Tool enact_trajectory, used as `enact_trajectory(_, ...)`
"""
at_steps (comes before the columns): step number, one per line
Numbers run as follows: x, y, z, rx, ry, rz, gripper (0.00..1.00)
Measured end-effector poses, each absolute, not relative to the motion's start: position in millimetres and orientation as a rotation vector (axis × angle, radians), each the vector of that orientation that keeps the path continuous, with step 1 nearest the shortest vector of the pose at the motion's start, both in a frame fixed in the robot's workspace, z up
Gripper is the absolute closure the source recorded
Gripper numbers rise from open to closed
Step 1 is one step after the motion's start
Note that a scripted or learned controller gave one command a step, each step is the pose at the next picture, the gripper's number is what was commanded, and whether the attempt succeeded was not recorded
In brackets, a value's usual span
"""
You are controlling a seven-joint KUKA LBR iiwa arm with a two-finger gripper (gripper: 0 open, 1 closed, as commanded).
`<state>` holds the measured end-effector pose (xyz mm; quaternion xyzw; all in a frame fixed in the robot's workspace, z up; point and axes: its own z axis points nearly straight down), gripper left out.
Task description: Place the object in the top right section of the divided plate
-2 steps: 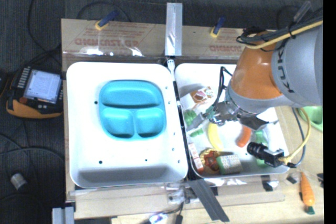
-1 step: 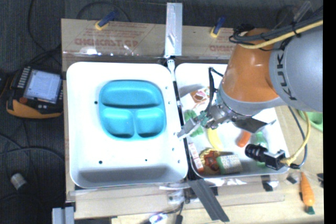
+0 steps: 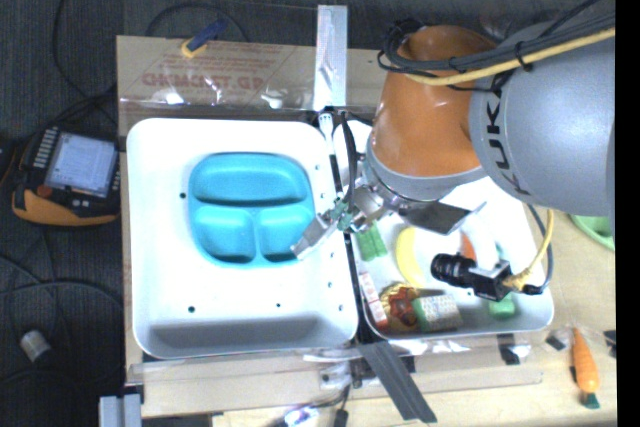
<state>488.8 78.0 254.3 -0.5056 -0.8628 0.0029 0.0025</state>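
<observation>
Your pincer [image 3: 318, 233] sits at the blue divided plate's [image 3: 248, 205] right edge, over the left bin [image 3: 160, 315]; can't tell its state or whether it holds anything. Right bin [image 3: 530, 310]: yellow object [image 3: 409, 253], green block [image 3: 371, 243], bottle [image 3: 420, 308], carrot [image 3: 467, 244].

The grey arm [image 3: 560, 125] is covering most of the right bin [image 3: 530, 315], hiding parts of the items inside, and is running off the frame's right edge.
</observation>
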Motion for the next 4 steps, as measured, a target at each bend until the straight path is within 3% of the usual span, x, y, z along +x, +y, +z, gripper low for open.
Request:
enact_trajectory(1,483.8,79.8,308.6,-1.151,-2.92,0.008,0.0)
enact_trajectory(2,538.1,145.0,314.6,-1.033,-2.962,0.008,0.0)
enact_trajectory(3,527.5,43.4,206.8,-0.903,-3.003,0.006,0.0)
enact_trajectory(4,552.6,48.2,180.7,-1.111,-2.932,0.004,0.0)
